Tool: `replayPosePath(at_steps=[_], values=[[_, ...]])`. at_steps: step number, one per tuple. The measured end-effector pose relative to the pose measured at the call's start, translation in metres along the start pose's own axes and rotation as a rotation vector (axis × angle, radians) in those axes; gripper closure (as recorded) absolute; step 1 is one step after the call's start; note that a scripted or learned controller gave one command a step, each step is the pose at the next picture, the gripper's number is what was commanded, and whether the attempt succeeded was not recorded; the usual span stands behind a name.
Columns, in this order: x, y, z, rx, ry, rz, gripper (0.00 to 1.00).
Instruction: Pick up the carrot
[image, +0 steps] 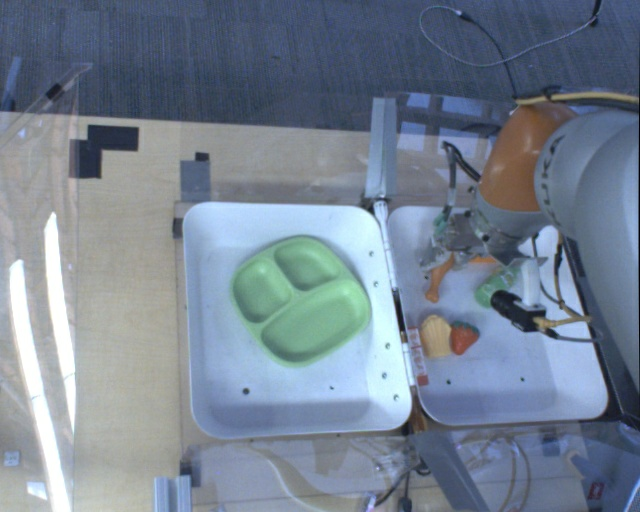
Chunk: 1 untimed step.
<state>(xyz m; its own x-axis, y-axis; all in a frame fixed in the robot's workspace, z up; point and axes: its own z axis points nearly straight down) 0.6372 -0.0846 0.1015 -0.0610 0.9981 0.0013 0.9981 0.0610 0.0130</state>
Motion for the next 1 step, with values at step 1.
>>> replayPosePath(at_steps=[1], values=[[0.0633, -0.0179, -0.0839, 0.008, -0.002, 0.207, 1.00]])
